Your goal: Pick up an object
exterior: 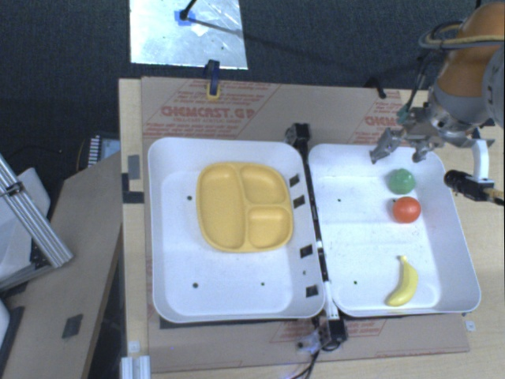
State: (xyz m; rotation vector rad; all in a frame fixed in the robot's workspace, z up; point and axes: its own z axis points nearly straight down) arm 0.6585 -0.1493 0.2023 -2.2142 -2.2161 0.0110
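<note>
Your gripper [402,146] hovers w/ fingers spread and nothing between them, over the right bin's [359,247] far edge, just above the green ball [402,181]. Pick not yet made; descent, grasp and lift remain.

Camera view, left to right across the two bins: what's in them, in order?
Left bin → yellow divided tray → right bin → yellow banana. The green ball and orange-red ball share the banana's horizontal position, so they're left unordered; the gripper is open above the green ball.
</note>
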